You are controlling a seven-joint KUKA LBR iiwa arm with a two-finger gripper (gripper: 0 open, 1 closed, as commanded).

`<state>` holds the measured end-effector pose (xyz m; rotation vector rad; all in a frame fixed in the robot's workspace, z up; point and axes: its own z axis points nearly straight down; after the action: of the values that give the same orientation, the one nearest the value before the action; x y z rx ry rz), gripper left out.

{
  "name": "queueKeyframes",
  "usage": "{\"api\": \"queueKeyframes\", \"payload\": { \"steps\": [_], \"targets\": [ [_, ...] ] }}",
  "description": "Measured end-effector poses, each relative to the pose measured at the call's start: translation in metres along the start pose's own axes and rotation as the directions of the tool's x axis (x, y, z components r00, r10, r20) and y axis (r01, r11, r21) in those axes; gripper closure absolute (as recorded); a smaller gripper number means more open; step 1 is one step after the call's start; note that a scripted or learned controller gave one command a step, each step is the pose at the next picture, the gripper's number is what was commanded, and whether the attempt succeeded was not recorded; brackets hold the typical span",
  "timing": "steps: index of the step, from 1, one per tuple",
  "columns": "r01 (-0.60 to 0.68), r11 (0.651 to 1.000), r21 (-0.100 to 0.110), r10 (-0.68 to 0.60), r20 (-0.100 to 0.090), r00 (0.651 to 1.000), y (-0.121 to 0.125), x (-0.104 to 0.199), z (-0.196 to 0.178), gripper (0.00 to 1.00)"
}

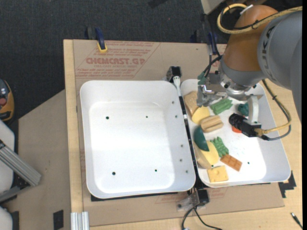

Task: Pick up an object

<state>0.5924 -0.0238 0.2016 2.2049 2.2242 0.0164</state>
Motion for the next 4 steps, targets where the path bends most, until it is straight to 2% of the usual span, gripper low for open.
{"api": "queueKeyframes", "payload": {
  "steps": [1,2,3,4],
  "targets": [
    [-0.006,1.0,0.018,0.006,-0.001,1.0,-0.025,0.086,0.017,1.0],
    [-0.007,1.0,0.019,0.007,0.0,1.0,-0.05,0.134,0.038,1.0],
    [0.001,1.0,0.01,-0.001,-0.003,1.0,-0.055,0.228,0.0,1.0],
    [-0.006,1.0,0.012,0.006,-0.001,1.0,-0.071,0.244,-0.021,1.0]
  ]
}}
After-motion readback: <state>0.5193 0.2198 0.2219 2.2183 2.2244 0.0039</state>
